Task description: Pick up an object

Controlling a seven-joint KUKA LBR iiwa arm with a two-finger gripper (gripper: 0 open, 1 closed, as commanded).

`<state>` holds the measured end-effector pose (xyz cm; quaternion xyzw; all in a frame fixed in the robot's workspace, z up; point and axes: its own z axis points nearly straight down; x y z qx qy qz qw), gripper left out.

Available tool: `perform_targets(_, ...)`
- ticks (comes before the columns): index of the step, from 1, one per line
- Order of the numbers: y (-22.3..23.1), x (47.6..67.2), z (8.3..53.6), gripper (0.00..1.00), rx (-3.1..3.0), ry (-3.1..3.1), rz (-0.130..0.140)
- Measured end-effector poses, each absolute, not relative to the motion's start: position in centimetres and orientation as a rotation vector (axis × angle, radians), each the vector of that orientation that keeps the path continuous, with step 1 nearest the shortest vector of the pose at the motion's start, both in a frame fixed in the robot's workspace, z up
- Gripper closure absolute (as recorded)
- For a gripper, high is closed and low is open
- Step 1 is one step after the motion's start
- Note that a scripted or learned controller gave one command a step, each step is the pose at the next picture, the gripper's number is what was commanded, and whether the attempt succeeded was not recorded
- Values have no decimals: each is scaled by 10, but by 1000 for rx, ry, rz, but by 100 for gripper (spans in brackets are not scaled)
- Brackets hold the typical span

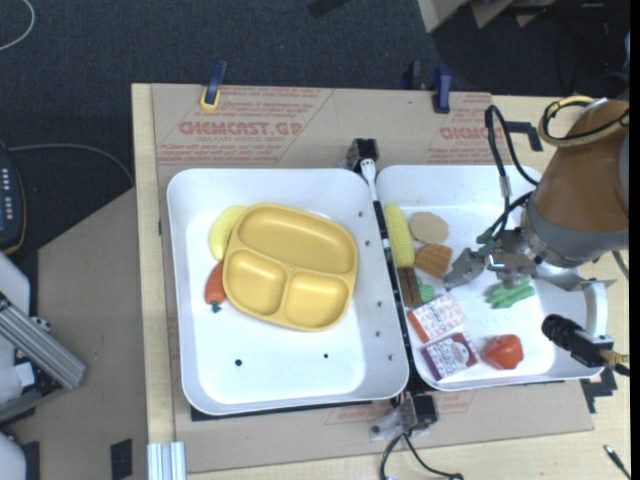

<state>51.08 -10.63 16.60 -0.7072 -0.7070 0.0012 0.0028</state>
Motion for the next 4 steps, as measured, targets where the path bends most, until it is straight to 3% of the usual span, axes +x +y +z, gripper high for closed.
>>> perform_targets(2, -97, 514, 85, 0, -2223, -2222, -4)
perform_targets(3, -97, 513, 95, 100, -2224, -2220, -1)
perform_targets(4, -97, 509, 157, 100, -2224, -2226, -4)
